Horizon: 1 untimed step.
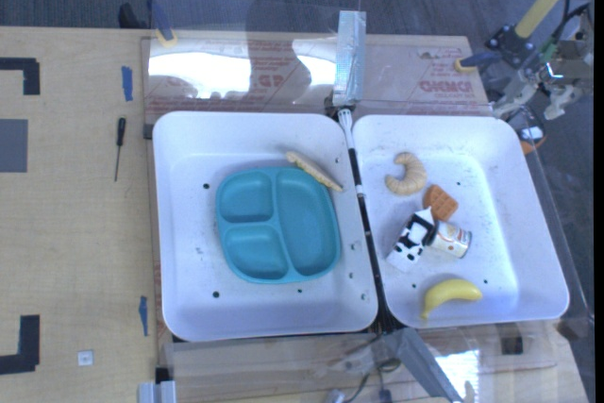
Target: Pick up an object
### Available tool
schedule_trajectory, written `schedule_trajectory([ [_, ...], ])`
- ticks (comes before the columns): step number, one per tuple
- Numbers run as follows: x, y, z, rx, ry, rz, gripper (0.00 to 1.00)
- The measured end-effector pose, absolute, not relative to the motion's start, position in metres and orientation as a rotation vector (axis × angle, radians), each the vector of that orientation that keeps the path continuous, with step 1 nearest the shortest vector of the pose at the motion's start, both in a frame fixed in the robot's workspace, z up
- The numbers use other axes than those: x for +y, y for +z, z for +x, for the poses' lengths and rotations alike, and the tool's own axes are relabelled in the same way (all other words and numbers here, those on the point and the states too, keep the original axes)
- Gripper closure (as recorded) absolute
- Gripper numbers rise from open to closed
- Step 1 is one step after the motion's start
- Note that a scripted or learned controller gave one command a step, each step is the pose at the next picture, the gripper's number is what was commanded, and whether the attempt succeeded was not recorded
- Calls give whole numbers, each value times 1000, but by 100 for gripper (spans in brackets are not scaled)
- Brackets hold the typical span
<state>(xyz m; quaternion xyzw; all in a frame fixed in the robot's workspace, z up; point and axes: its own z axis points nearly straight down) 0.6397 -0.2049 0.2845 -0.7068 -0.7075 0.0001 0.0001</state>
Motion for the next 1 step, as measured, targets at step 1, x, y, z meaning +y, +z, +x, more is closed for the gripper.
schedule_trajectory([
  [1, -152, 134, 609, -2219, 10, -2209, 0],
])
